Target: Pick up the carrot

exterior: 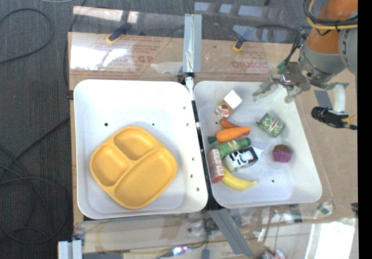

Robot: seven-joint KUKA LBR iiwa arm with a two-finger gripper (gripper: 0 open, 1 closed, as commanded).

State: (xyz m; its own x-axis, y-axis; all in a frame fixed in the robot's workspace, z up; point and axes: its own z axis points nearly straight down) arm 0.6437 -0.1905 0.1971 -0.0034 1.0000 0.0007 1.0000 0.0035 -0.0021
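An orange carrot (233, 133) lies in the right bin (302, 185), left of its middle, pointing left-right. It rests among other items, with a green bottle (232, 147) just below it. My gripper (278, 90) hangs over the bin's upper right corner, well above and to the right of the carrot. Its fingers (261, 90) are spread apart with nothing between them.
The right bin also holds a white cube (232, 99), a green packet (271, 125), a purple cupcake (282, 153), a banana (238, 182), a red can (215, 165) and a black-and-white carton (241, 158). A yellow divided plate (133, 166) lies in the left bin (93, 101).
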